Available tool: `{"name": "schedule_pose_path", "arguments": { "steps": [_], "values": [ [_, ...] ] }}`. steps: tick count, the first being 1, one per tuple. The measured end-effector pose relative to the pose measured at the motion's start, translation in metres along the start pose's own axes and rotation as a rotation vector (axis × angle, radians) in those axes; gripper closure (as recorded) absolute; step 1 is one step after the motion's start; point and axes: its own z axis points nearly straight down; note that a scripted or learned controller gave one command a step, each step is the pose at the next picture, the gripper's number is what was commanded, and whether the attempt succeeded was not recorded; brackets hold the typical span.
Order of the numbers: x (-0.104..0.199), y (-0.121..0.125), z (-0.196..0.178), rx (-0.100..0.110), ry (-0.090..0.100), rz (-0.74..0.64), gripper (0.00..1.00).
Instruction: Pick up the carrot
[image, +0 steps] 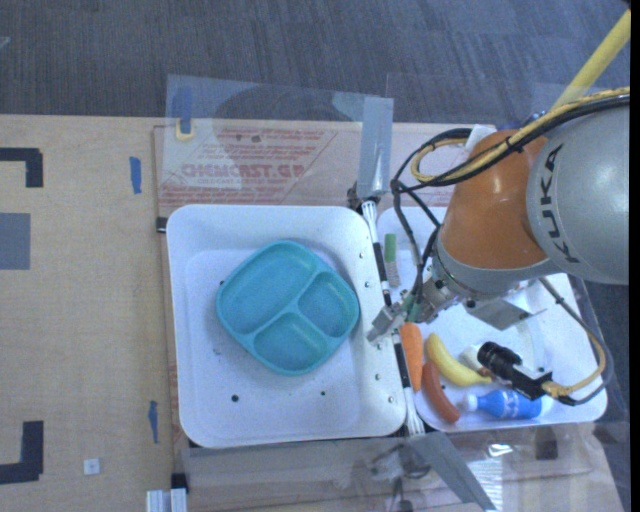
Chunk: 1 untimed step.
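Carrot orange; banana yellow. Divided plate teal, in white bin (arm grey, orange-banded).

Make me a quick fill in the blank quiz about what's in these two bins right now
1. The blue divided plate lies in the ____ bin.
2. The carrot lies in the right bin, and its colour is ____.
3. The yellow fruit just right of the carrot is a ____.
4. The gripper is at the carrot's ____ end.

Missing words: left; orange; banana; upper
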Motion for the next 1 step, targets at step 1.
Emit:
{"name": "schedule_pose_path", "arguments": {
  "steps": [1],
  "values": [
    [-0.0663, -0.074, 0.0, 0.003, 0.002, 0.042, 0.0]
  ]
}}
